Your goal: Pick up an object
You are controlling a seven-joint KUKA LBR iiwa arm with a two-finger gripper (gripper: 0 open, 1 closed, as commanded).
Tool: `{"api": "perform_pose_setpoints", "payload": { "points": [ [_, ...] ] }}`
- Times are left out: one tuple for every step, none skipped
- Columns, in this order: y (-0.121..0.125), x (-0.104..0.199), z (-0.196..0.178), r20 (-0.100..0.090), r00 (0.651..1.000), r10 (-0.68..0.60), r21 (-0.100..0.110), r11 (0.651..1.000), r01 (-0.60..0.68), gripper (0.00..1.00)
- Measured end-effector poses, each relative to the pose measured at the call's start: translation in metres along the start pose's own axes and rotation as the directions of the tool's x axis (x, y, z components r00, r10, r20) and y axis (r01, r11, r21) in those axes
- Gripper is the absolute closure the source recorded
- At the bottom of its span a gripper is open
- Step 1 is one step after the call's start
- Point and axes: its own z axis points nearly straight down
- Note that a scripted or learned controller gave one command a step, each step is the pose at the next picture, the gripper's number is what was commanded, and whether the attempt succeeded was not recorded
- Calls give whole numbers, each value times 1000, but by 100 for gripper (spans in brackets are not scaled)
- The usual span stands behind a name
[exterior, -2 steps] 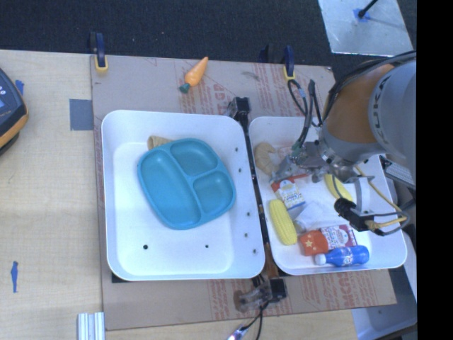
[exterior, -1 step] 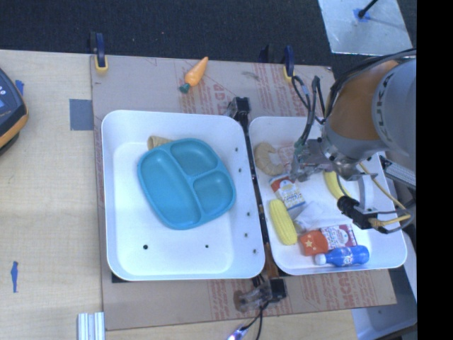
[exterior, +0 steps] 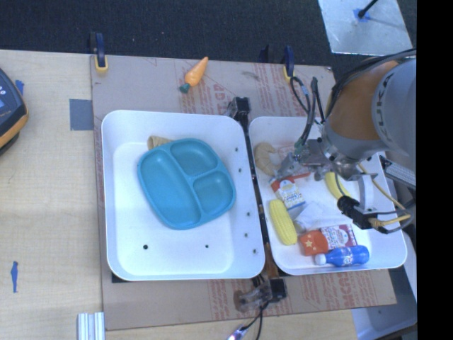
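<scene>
Hovering claw (exterior: 291,167) sits just above the small carton (exterior: 289,192).

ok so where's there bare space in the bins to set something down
The left bin has bare floor below the blue divided plate, toward its near rim, plus a strip along its left wall. The right bin is crowded: corn cob, red packet, blue bottle, banana and the gripper over its far end.

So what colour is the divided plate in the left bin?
Light blue; the divided plate shows clearly in the camera view.
</scene>
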Motion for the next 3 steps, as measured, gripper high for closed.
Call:
{"api": "perform_pose_setpoints", "payload": {
  "points": [
    [44,-1,24,1,1000,5,3,1000,-5,0],
    [43,-1,14,0,1000,1,5,1000,-1,100],
    [2,70,-76,-2,1000,3,5,1000,-3,100]
  ]
}}
